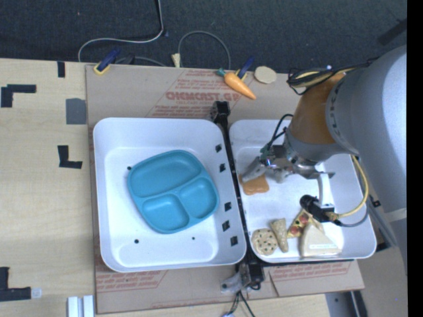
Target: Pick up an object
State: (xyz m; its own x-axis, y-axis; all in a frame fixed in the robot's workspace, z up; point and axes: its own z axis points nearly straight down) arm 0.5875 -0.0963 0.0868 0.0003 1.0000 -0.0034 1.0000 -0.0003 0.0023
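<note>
My gripper (262, 168) is low in the right bin (344, 177), at its left side, just above and touching or nearly touching an orange toast-like piece (256, 186). Along that bin's front lie a chocolate-chip cookie (264, 241), a tan bread piece (280, 233), a small pizza slice (301, 222) and a pale sandwich wedge (318, 242). How the jaws stand is hidden by the wrist.
A blue divided plate (173, 190) lies in the left bin (109, 144). Beyond the bins, a toy carrot (239, 84) and a tan disc (265, 75) rest on the cardboard. The black divider (228, 170) runs between the bins. Cables trail at the back.
</note>
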